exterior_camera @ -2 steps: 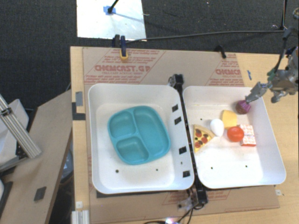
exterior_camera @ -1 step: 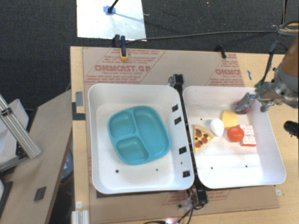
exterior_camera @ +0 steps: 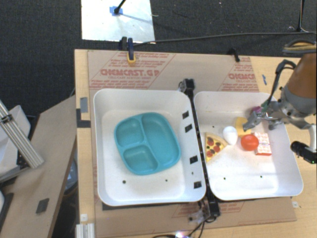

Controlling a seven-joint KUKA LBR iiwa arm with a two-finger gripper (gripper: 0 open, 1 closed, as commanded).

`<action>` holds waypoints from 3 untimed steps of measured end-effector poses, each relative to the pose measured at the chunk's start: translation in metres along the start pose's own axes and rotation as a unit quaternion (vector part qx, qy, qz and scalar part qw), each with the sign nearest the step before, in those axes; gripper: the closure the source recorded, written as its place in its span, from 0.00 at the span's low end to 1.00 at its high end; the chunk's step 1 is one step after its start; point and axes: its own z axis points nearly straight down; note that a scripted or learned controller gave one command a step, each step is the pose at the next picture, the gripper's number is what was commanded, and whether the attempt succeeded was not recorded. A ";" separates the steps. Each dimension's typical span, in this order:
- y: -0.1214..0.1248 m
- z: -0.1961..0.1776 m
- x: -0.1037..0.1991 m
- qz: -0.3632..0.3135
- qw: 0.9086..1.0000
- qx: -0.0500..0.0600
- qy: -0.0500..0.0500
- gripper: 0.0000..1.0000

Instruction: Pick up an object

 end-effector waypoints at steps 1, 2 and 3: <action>0.001 0.062 0.003 0.000 1.000 -0.001 0.000 0.00; 0.002 0.048 0.003 0.000 1.000 -0.003 -0.001 1.00; 0.009 -0.013 -0.003 -0.001 1.000 -0.005 -0.002 1.00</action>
